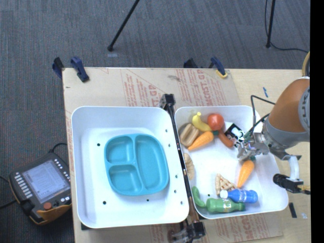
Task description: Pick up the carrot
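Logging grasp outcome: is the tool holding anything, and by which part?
Cannot tell. The tool sits at the top end of a carrot, but the contact is too blurred.

Two orange toy carrots in the right bin [281, 199]. One carrot [245, 173] tapered, lying near the right wall, narrow end pointing near. Another carrot [201, 140] lying slanted at the far left, touching a banana [200, 122] and a tomato [215, 121].
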`<action>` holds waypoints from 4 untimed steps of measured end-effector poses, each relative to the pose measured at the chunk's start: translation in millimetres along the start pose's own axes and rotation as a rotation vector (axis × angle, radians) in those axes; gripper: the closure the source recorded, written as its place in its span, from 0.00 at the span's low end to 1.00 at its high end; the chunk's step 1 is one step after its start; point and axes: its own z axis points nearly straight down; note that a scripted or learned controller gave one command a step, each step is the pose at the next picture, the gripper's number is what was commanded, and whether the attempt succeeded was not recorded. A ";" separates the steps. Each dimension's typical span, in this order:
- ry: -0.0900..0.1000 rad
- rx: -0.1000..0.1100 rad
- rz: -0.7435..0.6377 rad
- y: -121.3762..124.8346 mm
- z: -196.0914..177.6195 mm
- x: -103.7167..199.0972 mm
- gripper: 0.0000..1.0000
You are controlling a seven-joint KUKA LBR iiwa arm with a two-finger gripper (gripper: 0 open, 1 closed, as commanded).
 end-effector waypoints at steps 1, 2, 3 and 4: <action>0.001 0.001 0.261 0.7 -57.9 52.2 1.00; 0.000 0.001 0.260 0.5 -57.8 52.1 0.00; 0.002 0.003 0.015 -54.5 0.3 48.4 0.00; 0.022 0.012 -0.040 -47.7 0.3 12.8 0.00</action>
